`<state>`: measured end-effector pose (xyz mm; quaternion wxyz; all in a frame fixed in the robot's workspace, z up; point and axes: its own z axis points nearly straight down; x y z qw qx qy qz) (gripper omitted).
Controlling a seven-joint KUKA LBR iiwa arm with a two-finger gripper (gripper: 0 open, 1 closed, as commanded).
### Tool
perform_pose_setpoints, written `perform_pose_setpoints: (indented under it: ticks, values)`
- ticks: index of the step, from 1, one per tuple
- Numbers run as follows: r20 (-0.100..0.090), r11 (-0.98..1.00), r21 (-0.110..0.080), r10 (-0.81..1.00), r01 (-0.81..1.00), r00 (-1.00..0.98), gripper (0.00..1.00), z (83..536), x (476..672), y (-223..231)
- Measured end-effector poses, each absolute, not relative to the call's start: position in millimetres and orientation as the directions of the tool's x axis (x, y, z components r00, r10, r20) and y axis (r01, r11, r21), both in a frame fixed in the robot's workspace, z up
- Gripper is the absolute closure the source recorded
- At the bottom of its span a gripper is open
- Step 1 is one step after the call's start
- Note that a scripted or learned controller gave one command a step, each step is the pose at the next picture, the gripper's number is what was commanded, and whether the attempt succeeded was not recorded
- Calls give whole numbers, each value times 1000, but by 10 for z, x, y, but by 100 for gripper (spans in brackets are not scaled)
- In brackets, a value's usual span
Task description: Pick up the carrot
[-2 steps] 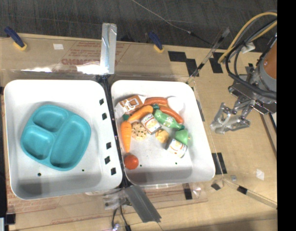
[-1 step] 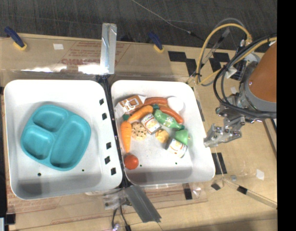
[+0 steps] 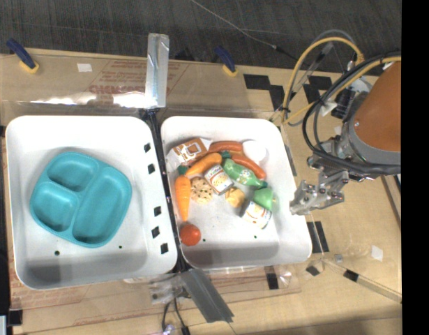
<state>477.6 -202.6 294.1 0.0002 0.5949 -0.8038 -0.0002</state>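
1. Starting with the carrot (image 3: 181, 196), we find it lying lengthwise along the left wall of the right bin (image 3: 287, 237), thick end up, tip pointing at a red tomato (image 3: 190, 234) just below it.
2. Just beside it on the right sits a cookie (image 3: 201, 190), so we judge the wall side too tight for a finger and a grasp across its middle the better bet.
3. Further right, the sausages (image 3: 231, 147), a green vegetable (image 3: 243, 173) and small cans (image 3: 219, 179) crowd the bin's middle.
4. Over the bin's right rim hangs the gripper (image 3: 308, 199), well apart from the carrot; we cannot tell how its tool end is set, and nothing is visibly held.
5. Beyond, the left bin (image 3: 19, 187) carries a teal divided plate (image 3: 80, 197), clear of the job.
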Motion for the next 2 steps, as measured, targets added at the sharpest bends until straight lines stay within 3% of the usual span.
perform_pose_setpoints:
  ticks: [2]
  values:
    - [-1,303,0,-953,-953,-303,100,2805,4775,-2102]
